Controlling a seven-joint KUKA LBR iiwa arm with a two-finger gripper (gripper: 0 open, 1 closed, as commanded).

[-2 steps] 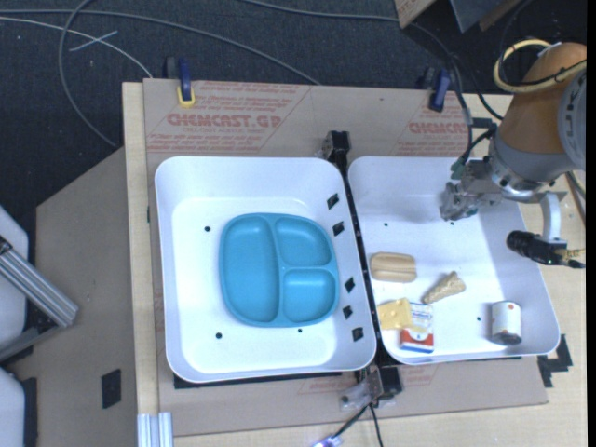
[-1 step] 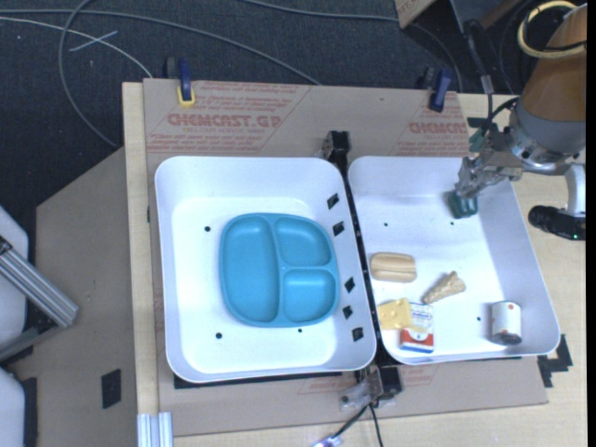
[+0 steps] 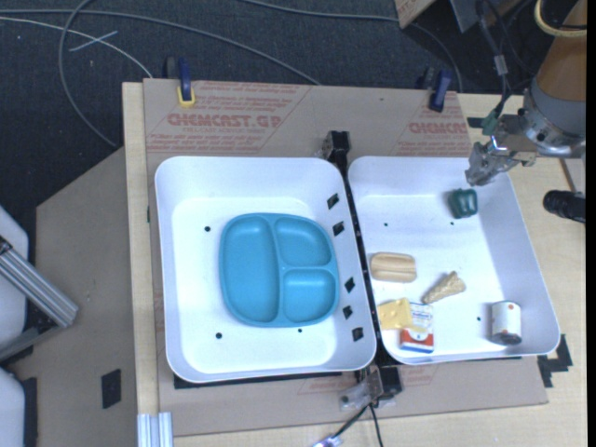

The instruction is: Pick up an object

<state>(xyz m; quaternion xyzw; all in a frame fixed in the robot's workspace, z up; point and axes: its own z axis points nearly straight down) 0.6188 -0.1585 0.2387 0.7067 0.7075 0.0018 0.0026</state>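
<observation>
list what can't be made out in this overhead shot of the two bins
- Gripper, camera view: small and blurred at the right bin's far edge; finger state unreadable.
- Dark green object: too small to identify; contact with the gripper unclear.
- Arm: cut off by the frame's top right corner.
- Packet by the near rim: print too small to read.

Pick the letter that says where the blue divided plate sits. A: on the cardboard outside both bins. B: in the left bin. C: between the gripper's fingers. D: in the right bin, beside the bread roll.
B: the blue divided plate lies flat in the middle of the left bin, while the gripper hangs over the far edge of the right bin, just above a small dark green object.
</observation>
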